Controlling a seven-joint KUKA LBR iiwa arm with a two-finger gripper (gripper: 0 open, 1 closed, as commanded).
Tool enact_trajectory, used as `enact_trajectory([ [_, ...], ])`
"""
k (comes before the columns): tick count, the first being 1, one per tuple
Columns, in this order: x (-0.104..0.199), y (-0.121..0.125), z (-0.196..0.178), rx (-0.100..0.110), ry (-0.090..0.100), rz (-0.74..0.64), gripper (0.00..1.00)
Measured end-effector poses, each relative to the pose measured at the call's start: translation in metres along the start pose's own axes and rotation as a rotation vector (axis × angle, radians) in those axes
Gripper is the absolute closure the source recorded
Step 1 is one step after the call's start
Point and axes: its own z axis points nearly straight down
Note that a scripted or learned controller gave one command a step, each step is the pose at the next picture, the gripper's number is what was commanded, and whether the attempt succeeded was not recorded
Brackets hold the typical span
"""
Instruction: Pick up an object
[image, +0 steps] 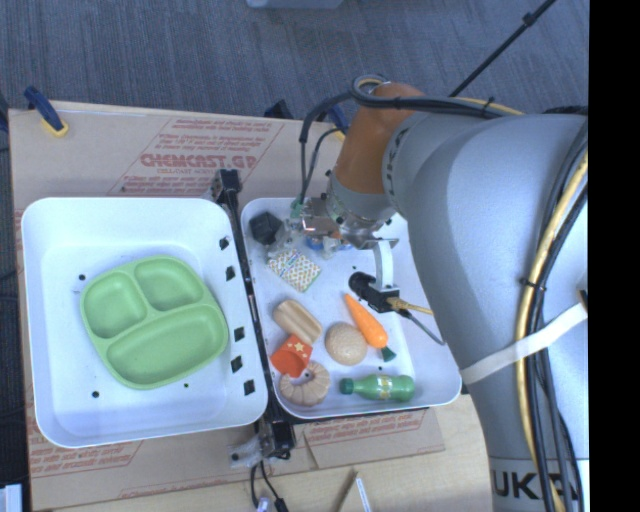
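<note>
**Right bin crowded, left bin roomy**

The right bin (262, 215) is packed: carrot (366, 320), bread roll (297, 319), bottle (378, 387) and donut (303, 384) sit close, leaving narrow gaps. The arm (480, 230) overhangs its far right corner. The left bin (45, 330) has bare margins around the green plate (153, 320).

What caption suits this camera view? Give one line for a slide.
KUKA arm's end effector hovers over the right bin of toy food; a green divided plate lies in the left bin.

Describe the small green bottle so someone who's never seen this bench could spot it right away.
Find the right-hand shallow white bin, crowded with toy food. Along its near edge lies the small green bottle on its side, right of a ring-shaped toy doughnut. It is the only green item there, with a yellow band.
</note>
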Motion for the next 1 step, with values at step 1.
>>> enact_trajectory([
  [1,0.0,0.0,0.0,0.0,0.0,0.0,0.0],
])
